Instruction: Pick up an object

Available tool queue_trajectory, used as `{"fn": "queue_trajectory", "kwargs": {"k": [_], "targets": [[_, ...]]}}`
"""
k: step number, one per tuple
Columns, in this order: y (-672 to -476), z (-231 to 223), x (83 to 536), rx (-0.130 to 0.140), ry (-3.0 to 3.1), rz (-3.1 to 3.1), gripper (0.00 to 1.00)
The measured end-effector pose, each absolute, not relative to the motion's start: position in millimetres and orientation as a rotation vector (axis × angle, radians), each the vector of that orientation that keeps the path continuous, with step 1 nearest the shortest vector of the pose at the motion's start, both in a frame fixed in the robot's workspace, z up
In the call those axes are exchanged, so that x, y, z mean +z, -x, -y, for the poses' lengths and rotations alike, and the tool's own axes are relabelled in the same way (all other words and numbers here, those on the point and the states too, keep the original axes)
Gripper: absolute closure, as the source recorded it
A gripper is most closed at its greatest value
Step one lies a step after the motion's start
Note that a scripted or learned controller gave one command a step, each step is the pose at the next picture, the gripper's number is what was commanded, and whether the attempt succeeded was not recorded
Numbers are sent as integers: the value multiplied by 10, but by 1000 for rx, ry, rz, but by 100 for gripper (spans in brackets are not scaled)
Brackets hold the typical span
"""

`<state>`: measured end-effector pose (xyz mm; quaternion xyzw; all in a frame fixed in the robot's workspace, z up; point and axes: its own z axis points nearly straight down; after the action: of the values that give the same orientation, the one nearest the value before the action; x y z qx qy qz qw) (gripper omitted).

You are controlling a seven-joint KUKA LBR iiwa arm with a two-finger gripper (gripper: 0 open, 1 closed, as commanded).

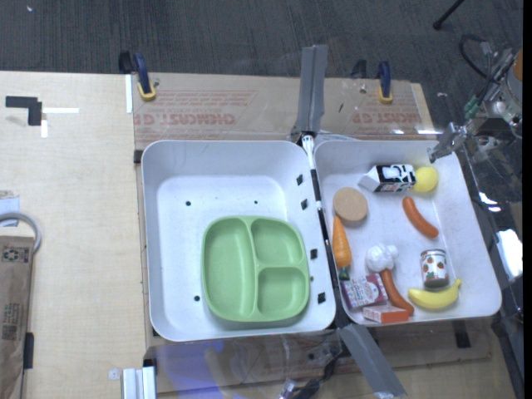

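Note:
The right bin (478,223) holds a black-and-white milk carton (391,177), a yellow lemon (425,179), a round brown patty (351,205), a carrot (341,241) and an orange sausage (420,217). Nearer the front lie a white garlic bulb (380,258), a small can (434,268), a banana (435,295), a second sausage (396,289), a pink packet (362,292) and a red box (385,313). My gripper (446,146) hangs over the bin's far right corner, just behind the lemon, touching none of the objects.
The left bin (166,223) holds a green divided plate (255,268). A grey divider post (312,90) rises behind the bins' shared edge. Two clamps (145,86) (383,81) hold cardboard behind the bins. A brown paper bag (15,298) lies at the far left.

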<state>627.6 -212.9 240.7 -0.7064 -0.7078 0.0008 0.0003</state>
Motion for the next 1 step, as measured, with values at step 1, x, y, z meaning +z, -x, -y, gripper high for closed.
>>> {"fn": "queue_trajectory", "kwargs": {"k": [1], "targets": [[-6160, 2069, 1049, 3, 2107, 2327, 0]]}}
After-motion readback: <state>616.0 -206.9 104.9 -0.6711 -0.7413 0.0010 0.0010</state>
